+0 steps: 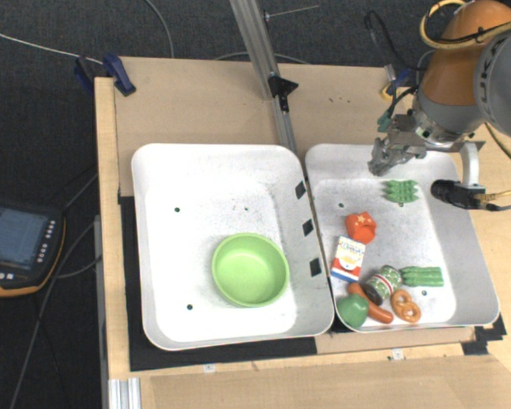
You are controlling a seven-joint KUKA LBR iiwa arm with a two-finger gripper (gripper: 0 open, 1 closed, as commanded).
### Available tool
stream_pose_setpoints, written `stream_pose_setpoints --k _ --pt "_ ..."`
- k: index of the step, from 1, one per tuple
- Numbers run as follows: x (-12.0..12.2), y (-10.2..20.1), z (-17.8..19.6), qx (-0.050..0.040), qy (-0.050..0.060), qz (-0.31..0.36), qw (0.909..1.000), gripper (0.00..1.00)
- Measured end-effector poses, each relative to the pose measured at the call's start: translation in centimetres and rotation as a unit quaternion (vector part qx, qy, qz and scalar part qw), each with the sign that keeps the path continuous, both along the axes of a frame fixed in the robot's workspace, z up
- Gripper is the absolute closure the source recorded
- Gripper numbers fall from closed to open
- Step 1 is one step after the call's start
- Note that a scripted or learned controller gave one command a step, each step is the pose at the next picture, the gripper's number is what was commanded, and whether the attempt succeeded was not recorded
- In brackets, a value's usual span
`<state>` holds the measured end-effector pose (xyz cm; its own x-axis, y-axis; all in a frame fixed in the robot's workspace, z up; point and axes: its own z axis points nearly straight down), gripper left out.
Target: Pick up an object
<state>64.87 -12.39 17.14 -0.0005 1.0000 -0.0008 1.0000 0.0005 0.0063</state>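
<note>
Arm (468, 58) comes in from the right, and the hand (385, 162) sits low over the far end of the right bin (477, 271), near its back rim. Nothing visible between the fingers; can't tell how wide they stand from this angle.

Right bin contents:
- green ridged toy (401, 192) just below and right of the hand, apart from it
- red tomato-like piece (361, 226) mid-bin
- small carton (348, 259), white with red and blue, just below the tomato
- second green ridged piece (422, 276) toward the near right
- cluster at the near edge: green round piece (353, 311), dark can (381, 284), sausage (378, 313), pretzel (406, 306), all touching or nearly so

Left bin (196, 177) holds a green bowl (249, 269), upright, near its front right corner.

Both bins sit side by side on the tabletop (196, 100). Handheld controller (17, 245) lies off the tabletop at far left.
</note>
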Motion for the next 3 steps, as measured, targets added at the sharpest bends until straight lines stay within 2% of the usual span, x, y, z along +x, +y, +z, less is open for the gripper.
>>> stream_pose_setpoints --k 2,3 --pt "-0.1 0.0 9.1 0.0001 0.001 0.0 1.0 1.0" --pt "-0.3 5.7 9.6 0.0011 0.003 0.002 1.0 1.0"
